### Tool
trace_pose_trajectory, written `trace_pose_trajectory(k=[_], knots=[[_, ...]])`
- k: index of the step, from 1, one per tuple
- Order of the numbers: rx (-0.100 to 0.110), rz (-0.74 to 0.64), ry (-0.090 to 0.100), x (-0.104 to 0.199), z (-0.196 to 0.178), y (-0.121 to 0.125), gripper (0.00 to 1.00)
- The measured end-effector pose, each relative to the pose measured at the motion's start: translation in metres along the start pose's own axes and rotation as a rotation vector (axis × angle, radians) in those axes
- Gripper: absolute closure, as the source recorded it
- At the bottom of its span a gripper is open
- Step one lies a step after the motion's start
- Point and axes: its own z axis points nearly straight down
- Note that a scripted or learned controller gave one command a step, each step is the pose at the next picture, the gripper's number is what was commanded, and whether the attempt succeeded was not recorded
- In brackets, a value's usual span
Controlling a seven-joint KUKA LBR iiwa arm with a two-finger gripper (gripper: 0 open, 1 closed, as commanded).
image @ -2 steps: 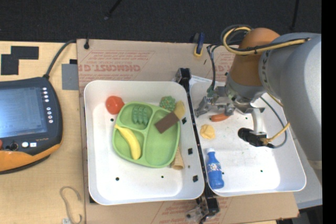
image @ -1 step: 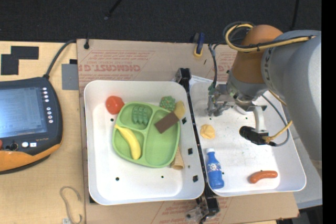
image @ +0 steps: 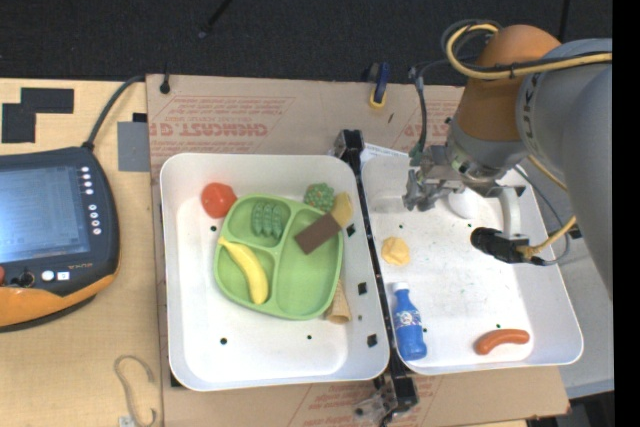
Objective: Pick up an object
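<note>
Since the task names no one thing, the likeliest target is the small yellow lump (image: pixel 396 252) lying in the right bin (image: pixel 560 335), near its left wall and just below and left of the end effector (image: pixel 428 187). Nothing sits between the end effector's tips, and whether they stand open or closed cannot be told from this slant. It hangs over the upper left part of the right bin, apart from the lump.

Further down the same bin lie a blue bottle (image: pixel 408 323) with a white cap, close to the left wall, and an orange sausage (image: pixel 501 341) near the lower right corner. A black cable end (image: pixel 500 244) trails from the arm (image: pixel 520 105) over the middle of the bin.

My judgement is that the step in hand is the approach, before any grasp. The next move would call for shifting down and left over the lump, then lowering with the tips set on either side of it.

The left bin (image: pixel 190 315) holds a green divided plate (image: pixel 290 290) with a banana (image: pixel 247 270), and a red tomato (image: pixel 217 199) beside it. A tablet (image: pixel 50 225) rests on the bench (image: pixel 60 355) at far left.
</note>
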Motion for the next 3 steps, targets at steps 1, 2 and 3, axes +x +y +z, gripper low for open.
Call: trace_pose_trajectory(k=[1, 2, 3], knots=[[-0.001, -0.002, 0.0, 0.008, -0.052, 0.006, 1.0], [0.0, -0.002, 0.0, 0.006, -0.085, 0.006, 1.0], [0.007, 0.003, 0.001, 0.012, -0.079, -0.036, 1.0]])
